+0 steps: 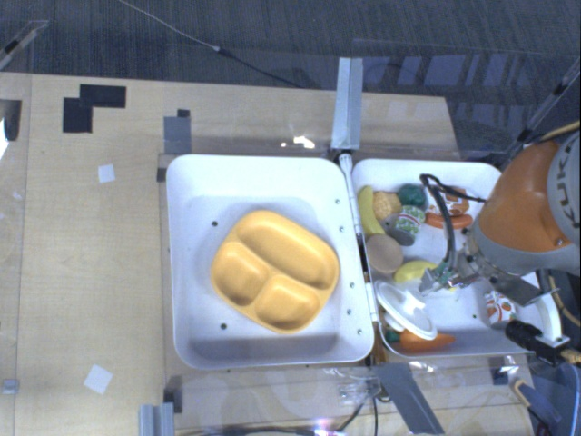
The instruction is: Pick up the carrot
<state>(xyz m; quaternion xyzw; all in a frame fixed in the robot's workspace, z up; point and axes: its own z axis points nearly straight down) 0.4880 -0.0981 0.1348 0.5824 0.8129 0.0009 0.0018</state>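
The carrot point(428, 341) is an orange taper with a green end, lying along the front wall of the right bin point(472, 173), partly under a white dish point(405, 307). My gripper point(443, 277) hangs low over the middle of that bin, beside a yellow lemon point(411, 272), roughly a hand's width behind the carrot. Nothing can be seen held in it. The orange wrist band point(531, 209) and grey arm hide the bin's right part.
The right bin's back holds a yellow banana point(367, 210), corn point(387, 204), a green item point(413, 194), an orange-red piece point(451, 218) and a brown oval point(385, 253). A small white-and-orange toy point(498, 310) sits front right. A yellow divided plate point(274, 269) lies in the left bin point(191, 243).
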